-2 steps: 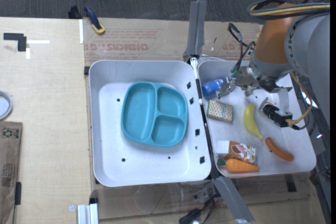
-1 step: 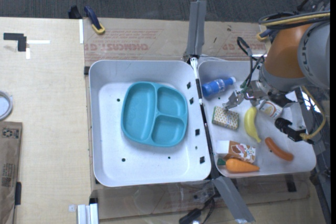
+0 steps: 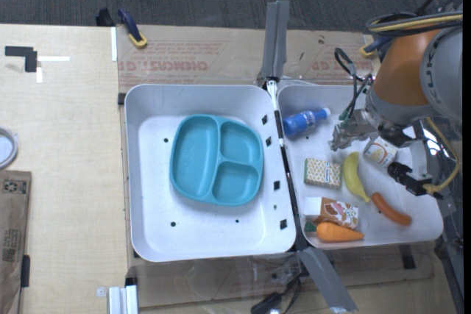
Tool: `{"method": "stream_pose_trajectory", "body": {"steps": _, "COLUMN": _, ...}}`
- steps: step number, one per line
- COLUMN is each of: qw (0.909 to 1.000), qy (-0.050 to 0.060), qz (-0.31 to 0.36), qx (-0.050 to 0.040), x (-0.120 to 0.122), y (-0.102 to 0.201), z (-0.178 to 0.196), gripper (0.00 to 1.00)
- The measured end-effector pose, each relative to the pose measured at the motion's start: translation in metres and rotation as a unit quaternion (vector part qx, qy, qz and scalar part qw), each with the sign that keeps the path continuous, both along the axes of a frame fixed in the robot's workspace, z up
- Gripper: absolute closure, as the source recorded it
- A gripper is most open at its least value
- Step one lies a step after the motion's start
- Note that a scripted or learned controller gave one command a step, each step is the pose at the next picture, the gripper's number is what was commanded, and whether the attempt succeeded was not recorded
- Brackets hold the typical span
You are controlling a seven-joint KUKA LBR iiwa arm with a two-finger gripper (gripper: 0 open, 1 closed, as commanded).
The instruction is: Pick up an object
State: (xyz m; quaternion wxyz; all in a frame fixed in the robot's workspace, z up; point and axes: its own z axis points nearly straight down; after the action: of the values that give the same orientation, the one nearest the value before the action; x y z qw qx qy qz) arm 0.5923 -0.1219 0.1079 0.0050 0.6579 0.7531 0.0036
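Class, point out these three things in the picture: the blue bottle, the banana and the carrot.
blue bottle [image 3: 303, 121]: camera view, middle of its body.
banana [image 3: 355, 176]: camera view, middle of its curved yellow length.
carrot [image 3: 340, 233]: camera view, middle of its orange body.

Arm [image 3: 430, 77] comes in from the right edge, over the far right corner of the surface. Orange band [image 3: 397, 73] sits above the wrist, grey link behind it. Wrist pitched down and left. Claw [image 3: 346, 136] low, fingers pointing down; can't make out their state. Black cables loop around the wrist.
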Motion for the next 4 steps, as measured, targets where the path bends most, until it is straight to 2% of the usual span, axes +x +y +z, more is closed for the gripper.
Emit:
{"method": "stream_pose_trajectory", "body": {"steps": 1, "qw": 1.0000, "qy": 0.000, "qz": 0.000, "qx": 0.0000, "x": 0.000, "y": 0.000, "z": 0.000, "gripper": 0.00}}
{"method": "stream_pose_trajectory", "body": {"steps": 2, "qw": 0.9980, "qy": 0.005, "qz": 0.063, "qx": -0.0003, "x": 0.002, "y": 0.004, "z": 0.072, "gripper": 0.00}}
{"method": "stream_pose_trajectory", "body": {"steps": 3, "qw": 0.9985, "qy": 0.006, "qz": 0.054, "qx": -0.0002, "x": 0.005, "y": -0.007, "z": -0.016, "gripper": 0.00}}
{"method": "stream_pose_trajectory", "body": {"steps": 4, "qw": 0.9997, "qy": 0.005, "qz": 0.025, "qx": -0.0007, "x": 0.033, "y": -0.031, "z": -0.015, "gripper": 0.00}}
